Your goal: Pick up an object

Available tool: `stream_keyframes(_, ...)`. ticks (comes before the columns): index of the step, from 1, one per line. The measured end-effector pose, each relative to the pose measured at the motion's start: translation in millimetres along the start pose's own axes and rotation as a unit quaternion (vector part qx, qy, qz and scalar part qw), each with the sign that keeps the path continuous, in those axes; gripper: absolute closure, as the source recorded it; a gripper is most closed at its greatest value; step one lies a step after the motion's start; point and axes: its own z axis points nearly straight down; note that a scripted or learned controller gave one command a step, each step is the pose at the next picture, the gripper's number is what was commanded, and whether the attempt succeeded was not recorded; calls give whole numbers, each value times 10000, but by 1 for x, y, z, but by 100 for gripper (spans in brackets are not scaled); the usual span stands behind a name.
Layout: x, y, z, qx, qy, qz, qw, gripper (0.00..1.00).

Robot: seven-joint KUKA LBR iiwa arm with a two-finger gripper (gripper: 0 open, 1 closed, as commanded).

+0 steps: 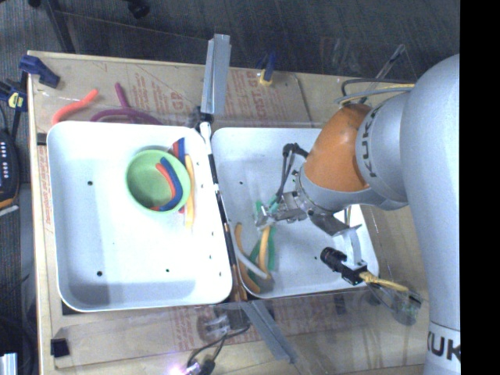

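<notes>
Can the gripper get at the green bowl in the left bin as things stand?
Probably yes: the green bowl lies uncovered in the left bin, though the gripper hangs over the right bin and must cross the divider.

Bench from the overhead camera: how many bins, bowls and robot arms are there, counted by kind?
Bins: 2, the left bin and the right bin
Bowls: 1, the green bowl in the left bin
Robot arms: 1, the arm
Total: 4
</notes>
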Motion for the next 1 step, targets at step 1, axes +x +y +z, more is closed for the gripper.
stream_keyframes(1, 34, 40, -106, -5, 13, -402, 9992, 100)
